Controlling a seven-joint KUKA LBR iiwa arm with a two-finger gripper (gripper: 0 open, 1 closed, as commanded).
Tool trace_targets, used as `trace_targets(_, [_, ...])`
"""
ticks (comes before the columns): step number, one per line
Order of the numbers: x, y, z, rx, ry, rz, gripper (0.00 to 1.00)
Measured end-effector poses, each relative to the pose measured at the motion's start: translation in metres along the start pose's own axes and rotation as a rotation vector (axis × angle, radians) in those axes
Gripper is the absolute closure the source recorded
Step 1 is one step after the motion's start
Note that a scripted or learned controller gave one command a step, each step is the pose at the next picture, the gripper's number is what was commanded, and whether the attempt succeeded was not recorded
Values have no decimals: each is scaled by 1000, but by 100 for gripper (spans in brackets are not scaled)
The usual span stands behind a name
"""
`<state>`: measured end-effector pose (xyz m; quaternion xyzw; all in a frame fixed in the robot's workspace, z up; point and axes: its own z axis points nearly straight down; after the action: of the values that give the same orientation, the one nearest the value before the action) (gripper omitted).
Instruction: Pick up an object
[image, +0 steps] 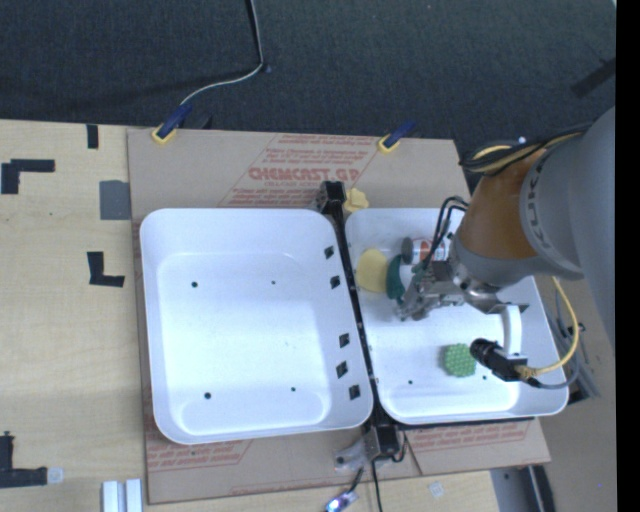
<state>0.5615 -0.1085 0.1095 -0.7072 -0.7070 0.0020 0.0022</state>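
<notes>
The gripper (413, 303) is reaching low into the right bin (470, 405), crowding the teal object (396, 283) and the yellow object (372, 270) beside it, probably lining up a grab (whether the claw is apart or together I cannot tell), while the green object (459, 360) is lying apart.

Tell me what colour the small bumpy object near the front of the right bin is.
Green: the bumpy object shows best in the camera view, lying in the right bin.

Single fixed camera, mounted above the worktop (60, 300), looking down at a slant. Moderate distance: both bins, left (240, 320) and right (430, 390), fit in frame. Arm (530, 215) enters from the right.
</notes>
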Motion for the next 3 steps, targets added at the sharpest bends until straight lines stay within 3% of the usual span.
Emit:
trace_targets(1, [6, -14, -258, -13, -3, -2, 100])
trace_targets(2, [0, 39, -298, -12, -3, -3, 100])
trace_targets(3, [-24, 92, -382, -17, -5, -2, 100])
